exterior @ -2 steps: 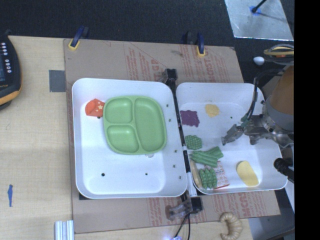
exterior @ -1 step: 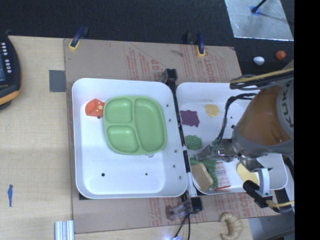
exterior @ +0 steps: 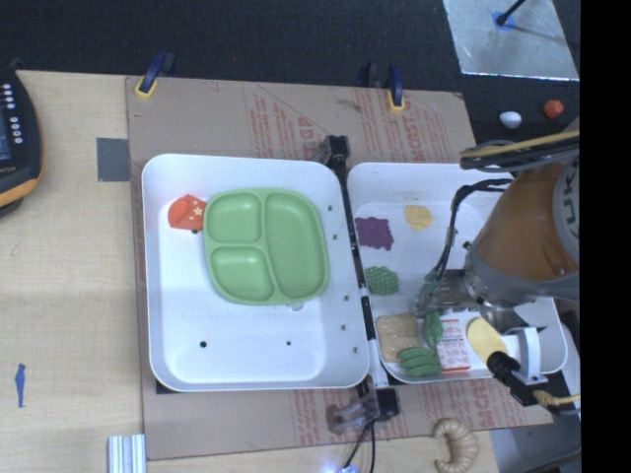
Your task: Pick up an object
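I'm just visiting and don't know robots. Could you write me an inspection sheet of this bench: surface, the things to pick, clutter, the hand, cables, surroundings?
Surface: brown board clamped on a wooden bench, bearing the left bin and right bin.
Job's things: green divided plate and red toy in the left bin; purple piece, yellow piece, green lump, tan slab, green pod and yellow item in the right bin.
Clutter: curled tan object beside the board's lower edge.
Hand: the hand is low in the right bin; grip unclear.
Cables: black cable along the arm.
Surroundings: control pendant at left; dark floor.
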### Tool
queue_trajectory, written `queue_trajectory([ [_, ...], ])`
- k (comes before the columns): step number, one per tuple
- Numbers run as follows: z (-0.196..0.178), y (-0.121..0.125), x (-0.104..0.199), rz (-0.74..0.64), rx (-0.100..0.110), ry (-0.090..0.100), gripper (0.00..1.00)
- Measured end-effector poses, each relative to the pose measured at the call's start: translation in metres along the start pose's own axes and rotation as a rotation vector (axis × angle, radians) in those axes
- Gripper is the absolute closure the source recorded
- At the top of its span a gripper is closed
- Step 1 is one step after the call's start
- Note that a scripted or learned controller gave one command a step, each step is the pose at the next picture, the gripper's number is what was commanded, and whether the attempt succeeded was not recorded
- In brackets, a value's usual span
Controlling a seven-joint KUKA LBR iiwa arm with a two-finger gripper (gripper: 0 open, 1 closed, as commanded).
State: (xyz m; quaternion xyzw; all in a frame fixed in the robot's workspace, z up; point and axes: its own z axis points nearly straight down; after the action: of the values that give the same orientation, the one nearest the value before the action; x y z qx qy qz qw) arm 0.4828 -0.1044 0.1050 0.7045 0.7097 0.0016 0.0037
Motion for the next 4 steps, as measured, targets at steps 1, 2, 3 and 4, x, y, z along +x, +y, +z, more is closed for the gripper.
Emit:
queue_trajectory([
  [1,0.001,0.000,0.000,0.001,0.000,0.000,0.00],
  [2,-0.010,0.000,-0.001,-0.002,0.001,-0.001,1.00],
  [3,-0.009,0.000,-0.001,-0.001,0.001,-0.001,0.00],
  [4,0.010,-0.004,-0.009,0.003,0.002,0.002,0.00],
])
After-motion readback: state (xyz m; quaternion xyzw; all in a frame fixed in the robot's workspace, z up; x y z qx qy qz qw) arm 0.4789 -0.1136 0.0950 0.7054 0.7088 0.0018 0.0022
